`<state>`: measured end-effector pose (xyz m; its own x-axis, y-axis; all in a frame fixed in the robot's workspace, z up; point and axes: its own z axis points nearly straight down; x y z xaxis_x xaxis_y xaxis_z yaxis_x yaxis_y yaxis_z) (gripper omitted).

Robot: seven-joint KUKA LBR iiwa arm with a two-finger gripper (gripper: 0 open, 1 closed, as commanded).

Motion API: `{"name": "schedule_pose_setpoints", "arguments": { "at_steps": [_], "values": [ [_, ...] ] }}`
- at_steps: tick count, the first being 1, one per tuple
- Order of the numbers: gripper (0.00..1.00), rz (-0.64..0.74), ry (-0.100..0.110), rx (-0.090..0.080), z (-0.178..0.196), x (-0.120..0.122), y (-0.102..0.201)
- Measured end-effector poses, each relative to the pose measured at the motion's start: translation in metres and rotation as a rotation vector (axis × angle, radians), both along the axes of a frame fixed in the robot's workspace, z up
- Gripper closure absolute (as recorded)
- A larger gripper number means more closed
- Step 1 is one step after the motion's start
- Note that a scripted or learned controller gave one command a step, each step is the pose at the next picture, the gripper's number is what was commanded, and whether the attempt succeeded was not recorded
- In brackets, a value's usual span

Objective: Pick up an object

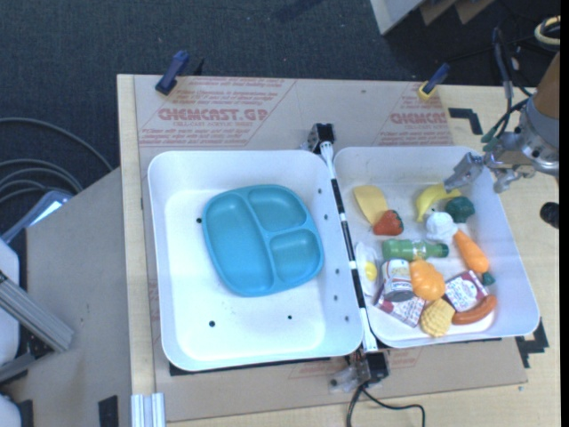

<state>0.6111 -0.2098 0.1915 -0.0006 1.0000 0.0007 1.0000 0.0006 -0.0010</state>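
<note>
The right bin (pixel 511 238) holds a heap of toy food: a yellow cheese wedge (pixel 369 203), a red strawberry (pixel 388 224), a banana (pixel 430 200), a green broccoli (pixel 460 208), a carrot (pixel 471 252), a green bottle (pixel 415 249), an orange (pixel 427 280), a sausage (pixel 476 310) and a waffle (pixel 436 318). My gripper (pixel 486 173) hangs over the bin's far right corner, just right of and above the banana and broccoli. Its fingers are spread open with nothing between them.
The left bin (pixel 178 310) holds a blue divided plate (pixel 262 238). A black divider clip (pixel 322 135) sits where the bins meet at the back. Cables run along the arm at the far right.
</note>
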Motion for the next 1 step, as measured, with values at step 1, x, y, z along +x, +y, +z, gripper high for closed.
{"name": "schedule_pose_setpoints", "arguments": {
  "at_steps": [1],
  "values": [
    [0.0, 0.004, 0.002, 0.01, -0.1062, 0.0341, -0.0079]
  ]
}}
